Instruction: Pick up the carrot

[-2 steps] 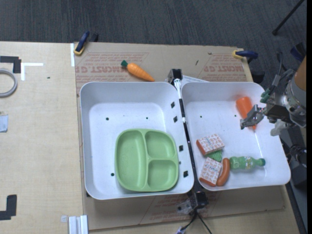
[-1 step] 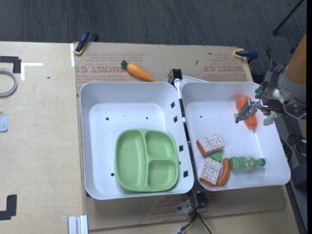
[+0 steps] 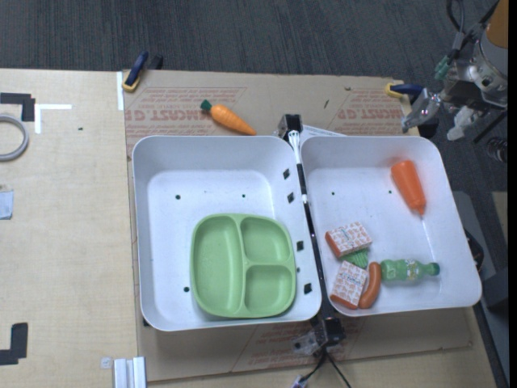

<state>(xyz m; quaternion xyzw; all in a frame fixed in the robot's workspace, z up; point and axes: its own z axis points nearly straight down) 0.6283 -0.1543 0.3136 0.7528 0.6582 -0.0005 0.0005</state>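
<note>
A carrot [image 3: 229, 118] with a green top lies on the cardboard just behind the left bin [image 3: 153, 217], outside both bins. A second orange, tapered piece [image 3: 409, 186] without leaves lies in the right bin [image 3: 452, 289] near its far right wall. My gripper [image 3: 438, 120] hangs at the upper right, over the far right corner of the right bin, above and beyond that orange piece. Its fingers [image 3: 415, 116] stand apart with nothing between them.
A green divided plate [image 3: 242, 265] sits in the left bin. Near the right bin's front lie two small printed boxes [image 3: 349, 238], a sausage [image 3: 371, 286] and a green bottle [image 3: 409, 271]. A blue-yellow clamp [image 3: 135, 71] and a black clip [image 3: 290, 124] sit at the far edge.
</note>
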